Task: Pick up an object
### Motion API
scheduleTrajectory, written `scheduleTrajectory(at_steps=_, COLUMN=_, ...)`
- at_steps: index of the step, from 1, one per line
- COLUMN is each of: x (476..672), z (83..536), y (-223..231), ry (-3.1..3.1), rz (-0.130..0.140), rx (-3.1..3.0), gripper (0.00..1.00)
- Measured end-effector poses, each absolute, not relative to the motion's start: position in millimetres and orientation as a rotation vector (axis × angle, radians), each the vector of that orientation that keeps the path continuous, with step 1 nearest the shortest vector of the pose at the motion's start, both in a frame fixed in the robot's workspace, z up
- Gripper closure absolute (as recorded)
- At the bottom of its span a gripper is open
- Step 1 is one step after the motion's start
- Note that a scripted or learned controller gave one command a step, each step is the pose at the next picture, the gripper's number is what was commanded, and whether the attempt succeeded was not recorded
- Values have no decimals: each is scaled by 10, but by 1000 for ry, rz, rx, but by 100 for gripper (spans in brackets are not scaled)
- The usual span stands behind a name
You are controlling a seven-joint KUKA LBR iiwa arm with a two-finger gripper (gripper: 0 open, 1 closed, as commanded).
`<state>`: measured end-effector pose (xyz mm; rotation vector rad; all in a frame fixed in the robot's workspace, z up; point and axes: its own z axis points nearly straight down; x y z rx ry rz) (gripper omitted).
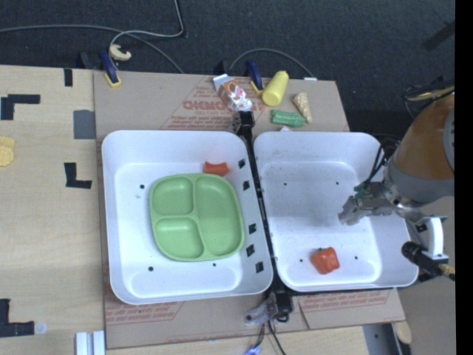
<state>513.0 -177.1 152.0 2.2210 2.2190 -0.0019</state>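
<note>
A small red-orange object lies near the front of the right bin. Another small orange-red piece sits in the left bin just behind the green divided plate. My gripper hangs over the right side of the right bin, behind and to the right of the red-orange object and apart from it. Nothing shows between its tips. The grey arm with its orange band reaches in from the right edge.
Behind the bins on the cardboard lie a yellow bottle-like object, a green piece, a tan piece and a small printed packet. Cables run across the dark floor behind. Clamps hold the divider between the bins.
</note>
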Motion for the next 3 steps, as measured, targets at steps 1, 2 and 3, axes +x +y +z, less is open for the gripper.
scheduleTrajectory(at_steps=1, x=4944, z=1859, y=-1434, ry=2224, rz=0, rx=2220, gripper=100)
scheduleTrajectory(at_steps=2, x=4942, z=1857, y=-1434, ry=2224, rz=-1, rx=2221, gripper=0)
scheduleTrajectory(at_steps=3, x=4842, z=872, y=-1321, ry=2223, rz=2, rx=2221, gripper=0)
